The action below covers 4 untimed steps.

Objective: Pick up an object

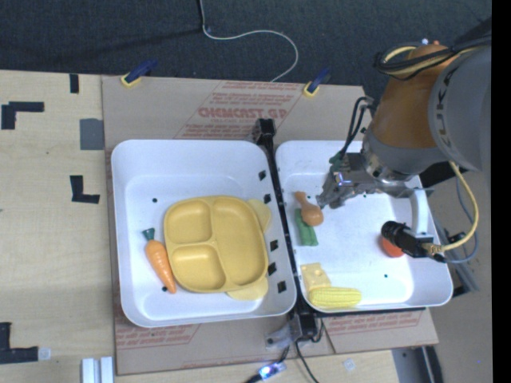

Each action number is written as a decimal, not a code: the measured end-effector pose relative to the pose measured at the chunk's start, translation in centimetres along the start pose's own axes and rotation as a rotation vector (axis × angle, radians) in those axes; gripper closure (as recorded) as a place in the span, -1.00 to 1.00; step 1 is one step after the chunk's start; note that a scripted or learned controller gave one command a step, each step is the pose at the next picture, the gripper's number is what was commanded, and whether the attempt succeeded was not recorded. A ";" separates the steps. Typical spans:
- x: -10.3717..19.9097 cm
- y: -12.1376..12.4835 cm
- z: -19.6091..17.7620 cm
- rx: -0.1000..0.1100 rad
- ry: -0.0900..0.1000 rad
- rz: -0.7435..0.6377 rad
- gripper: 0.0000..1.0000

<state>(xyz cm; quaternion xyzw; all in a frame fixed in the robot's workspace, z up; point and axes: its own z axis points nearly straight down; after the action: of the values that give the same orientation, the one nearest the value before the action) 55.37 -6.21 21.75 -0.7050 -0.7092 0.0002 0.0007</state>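
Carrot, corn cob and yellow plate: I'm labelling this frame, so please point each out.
carrot (161, 266), camera view, middle of its orange body.
corn cob (334, 297), camera view, middle of the cob.
yellow plate (215, 242), camera view, central divider ridge.

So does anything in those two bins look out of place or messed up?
Nothing looks spilled or broken. The one oddity is in the left bin: the yellow divided plate sits on top of a pale yellow flat piece that pokes out beneath its right and lower edges. The toy carrot lies beside the plate, touching its left edge.
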 end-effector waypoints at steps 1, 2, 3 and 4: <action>3.4 3.7 -1.2 -0.003 0.000 0.000 1.00; 7.2 7.1 0.3 -0.001 0.000 0.000 1.00; 8.0 8.3 0.2 -0.001 -0.001 0.004 1.00; 8.0 7.8 -1.0 0.000 -0.001 0.005 1.00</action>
<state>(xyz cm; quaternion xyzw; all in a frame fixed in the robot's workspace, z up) 63.15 1.84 22.77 -0.7069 -0.7073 0.0004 0.0002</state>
